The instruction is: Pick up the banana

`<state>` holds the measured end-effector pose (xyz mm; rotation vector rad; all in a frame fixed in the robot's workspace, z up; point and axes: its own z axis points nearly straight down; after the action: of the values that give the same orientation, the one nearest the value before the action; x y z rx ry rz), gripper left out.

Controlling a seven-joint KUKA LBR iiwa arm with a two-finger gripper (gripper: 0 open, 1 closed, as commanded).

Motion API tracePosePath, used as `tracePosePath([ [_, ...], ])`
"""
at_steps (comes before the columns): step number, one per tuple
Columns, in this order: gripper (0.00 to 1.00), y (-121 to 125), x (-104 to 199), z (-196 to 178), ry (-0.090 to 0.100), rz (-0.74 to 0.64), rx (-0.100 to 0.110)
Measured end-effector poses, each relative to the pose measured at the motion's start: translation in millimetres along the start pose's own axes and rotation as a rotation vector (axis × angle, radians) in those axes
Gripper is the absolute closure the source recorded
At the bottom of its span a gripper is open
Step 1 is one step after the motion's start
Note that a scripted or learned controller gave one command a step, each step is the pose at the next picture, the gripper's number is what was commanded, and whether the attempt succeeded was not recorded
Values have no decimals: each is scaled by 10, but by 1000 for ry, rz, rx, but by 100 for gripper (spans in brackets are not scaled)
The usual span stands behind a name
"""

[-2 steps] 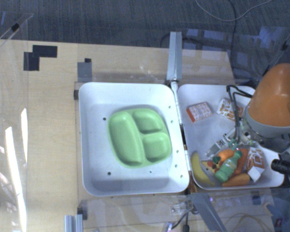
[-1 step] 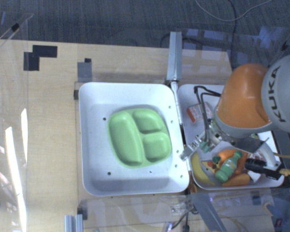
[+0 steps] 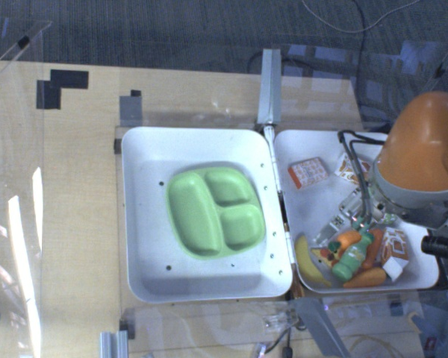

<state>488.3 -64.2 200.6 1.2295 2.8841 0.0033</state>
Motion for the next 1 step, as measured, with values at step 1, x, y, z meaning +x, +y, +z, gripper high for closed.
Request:
tracePosePath([
  [1, 0, 82, -617, -1253, -3, 59, -2],
])
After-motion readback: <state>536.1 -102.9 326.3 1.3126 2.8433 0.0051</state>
